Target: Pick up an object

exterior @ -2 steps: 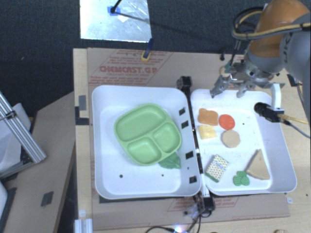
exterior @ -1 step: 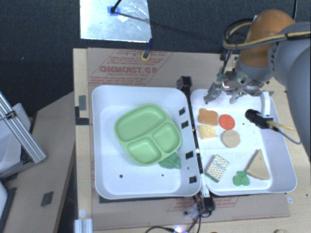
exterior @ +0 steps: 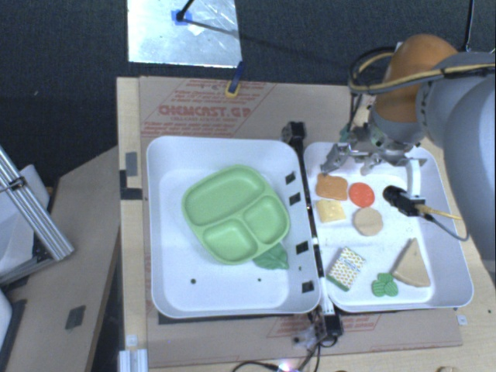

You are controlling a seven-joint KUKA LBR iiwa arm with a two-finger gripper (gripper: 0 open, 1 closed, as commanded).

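The gripper (exterior: 350, 158) hangs over the far end of the right bin (exterior: 453, 231), fingers spread open with nothing between them. Just below it lies an orange slab (exterior: 332, 186), with a red disc (exterior: 361, 194) beside that. Farther down sit a yellow square (exterior: 331, 211) and a tan round (exterior: 368, 222).

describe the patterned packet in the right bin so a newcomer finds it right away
Look in the right bin, along its near edge. The packet lies at the left end, beside the divider. It alone is checkered, unlike the plain green piece next to it.
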